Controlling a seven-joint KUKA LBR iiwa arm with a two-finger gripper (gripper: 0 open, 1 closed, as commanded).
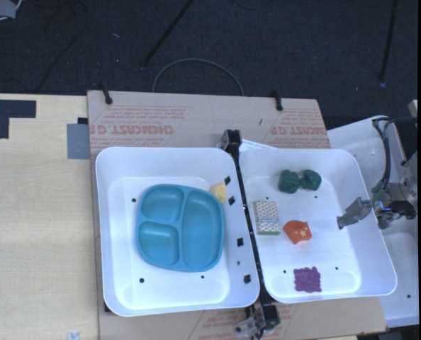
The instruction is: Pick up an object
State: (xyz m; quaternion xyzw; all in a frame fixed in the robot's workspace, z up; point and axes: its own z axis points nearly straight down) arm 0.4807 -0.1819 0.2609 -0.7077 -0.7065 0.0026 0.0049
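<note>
At the bottom of the frame, the right-hand white bin (370,190) holds a purple object (307,279) nearest its lower rim. Above it, near the middle of that bin, an orange-red object (298,231) lies just beside a small checkered block (267,217) on its left. Farther up, toward the bin's upper rim, sits a dark green object (300,180), well apart from the others.

At the right edge of the frame, the pincer (355,212) hovers over the right side of this bin, level with the orange-red object but apart from it; nothing shows between its fingers, and whether they are spread or pressed together cannot be told.

The left-hand white bin (118,190) carries a blue divided plate (181,227), with a small yellow object (218,189) touching the plate's upper right edge. Both bins rest on a cardboard sheet (196,122) on the pale wooden desk (33,225).
</note>
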